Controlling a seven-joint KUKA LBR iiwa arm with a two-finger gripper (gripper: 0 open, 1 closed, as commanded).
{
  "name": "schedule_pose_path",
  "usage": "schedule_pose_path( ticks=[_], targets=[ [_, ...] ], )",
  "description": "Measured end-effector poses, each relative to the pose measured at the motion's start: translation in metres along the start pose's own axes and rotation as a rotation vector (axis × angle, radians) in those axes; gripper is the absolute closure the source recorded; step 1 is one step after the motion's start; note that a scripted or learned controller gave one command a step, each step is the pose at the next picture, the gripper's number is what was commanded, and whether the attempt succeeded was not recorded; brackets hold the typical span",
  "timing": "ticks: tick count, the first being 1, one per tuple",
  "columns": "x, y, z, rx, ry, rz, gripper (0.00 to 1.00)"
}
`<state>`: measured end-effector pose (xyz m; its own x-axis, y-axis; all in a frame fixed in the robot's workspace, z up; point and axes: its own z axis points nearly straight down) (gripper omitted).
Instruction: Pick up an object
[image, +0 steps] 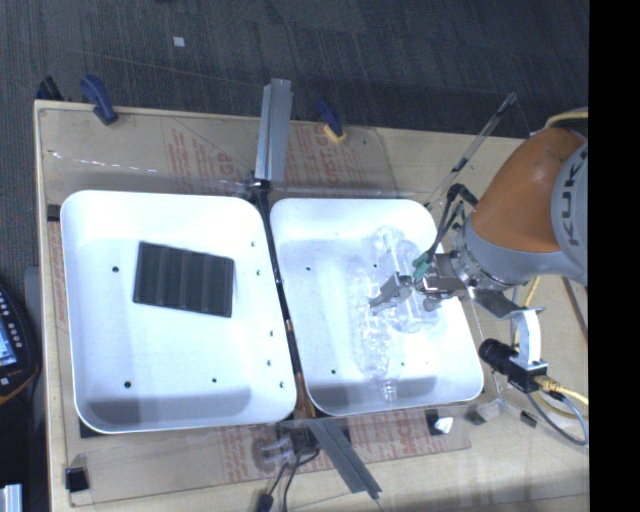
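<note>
Your gripper hovers over the clear bottle in the right bin, finger state impossible to tell; next you need a firm clamp, then lift.

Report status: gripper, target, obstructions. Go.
Gripper low in right bin, over clear plastic bottle; grasp not confirmed. Dark ridged slab lies in left bin. Nothing obstructing.
</note>
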<state>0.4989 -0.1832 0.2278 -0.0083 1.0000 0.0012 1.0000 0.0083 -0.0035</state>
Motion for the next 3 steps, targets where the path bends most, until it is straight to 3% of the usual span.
schedule_pose_path(
  ticks=[1, 2, 3],
  targets=[
    [0.022, -0.012, 0.008, 0.002, 0.001, 0.211, 0.00],
    [-0.022, 0.038, 0.030, 0.000, 0.000, 0.162, 0.00],
    [-0.022, 0.038, 0.029, 0.000, 0.000, 0.162, 0.00]
  ],
)
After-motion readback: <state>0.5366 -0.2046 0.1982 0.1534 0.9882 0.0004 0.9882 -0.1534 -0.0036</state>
